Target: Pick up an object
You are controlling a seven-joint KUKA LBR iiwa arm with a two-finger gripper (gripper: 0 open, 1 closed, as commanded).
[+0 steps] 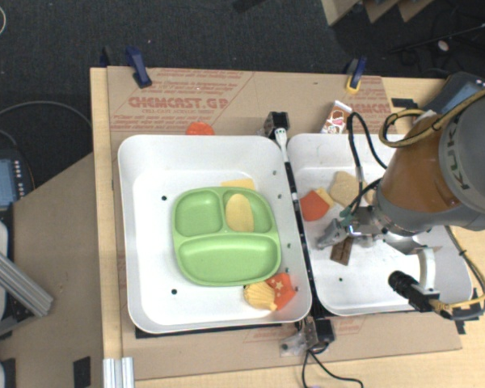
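We see the gripper (339, 234) low in the right bin (372, 297), the arm (424, 180) reaching in from the right. Its metal fingers (333, 233) look spread a little, pointing left, and nothing sits between them as far as we can tell. A small brown block (342, 251) lies touching or just under the fingertips, on the near side, its long axis running roughly toward and away from the camera, slightly tilted. We judge this the nearest thing to pick. An orange piece (314, 206) lies just beyond the gripper toward the far-left of the bin, and a tan piece (343, 187) beside it, farther back. The left bin (145, 217) holds a green tray (218, 257) with a yellow piece (239, 212) in one compartment, and a shell-like toy (261, 297) by a red one (281, 289) at its near edge. For the block, we think the fingers must shift slightly nearward and straddle its short sides
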